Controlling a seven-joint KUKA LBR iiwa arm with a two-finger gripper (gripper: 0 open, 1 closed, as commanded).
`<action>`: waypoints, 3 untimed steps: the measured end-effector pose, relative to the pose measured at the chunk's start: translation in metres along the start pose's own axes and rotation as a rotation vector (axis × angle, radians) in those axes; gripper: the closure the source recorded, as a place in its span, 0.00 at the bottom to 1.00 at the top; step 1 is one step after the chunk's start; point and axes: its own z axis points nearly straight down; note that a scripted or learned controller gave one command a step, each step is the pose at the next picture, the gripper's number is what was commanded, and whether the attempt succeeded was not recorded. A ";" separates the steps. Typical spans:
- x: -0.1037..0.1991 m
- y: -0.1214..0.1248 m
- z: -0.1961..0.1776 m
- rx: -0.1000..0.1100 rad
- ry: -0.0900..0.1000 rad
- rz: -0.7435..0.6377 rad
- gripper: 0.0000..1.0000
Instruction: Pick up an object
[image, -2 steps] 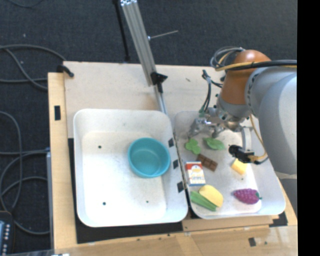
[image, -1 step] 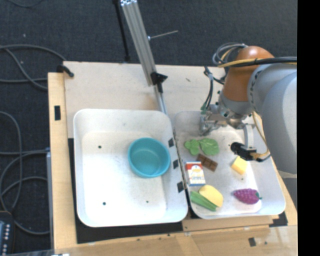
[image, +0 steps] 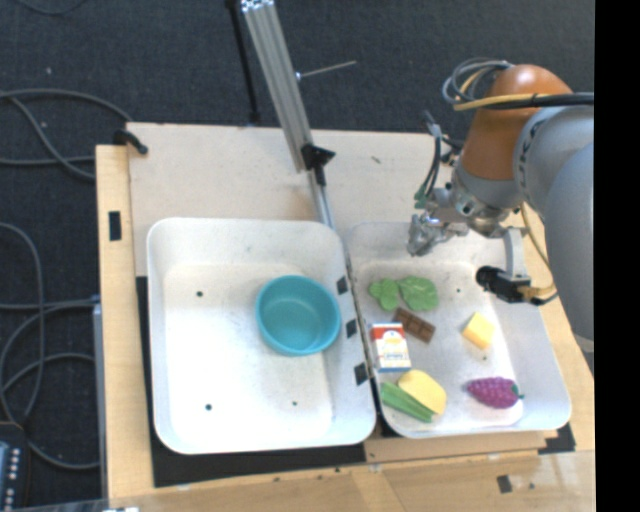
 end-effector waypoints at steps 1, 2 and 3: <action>0.003 -0.001 -0.045 0.000 0.000 -0.004 1.00; -0.002 0.003 -0.110 -0.003 -0.002 -0.004 1.00; 0.057 0.005 -0.115 0.003 0.000 -0.008 1.00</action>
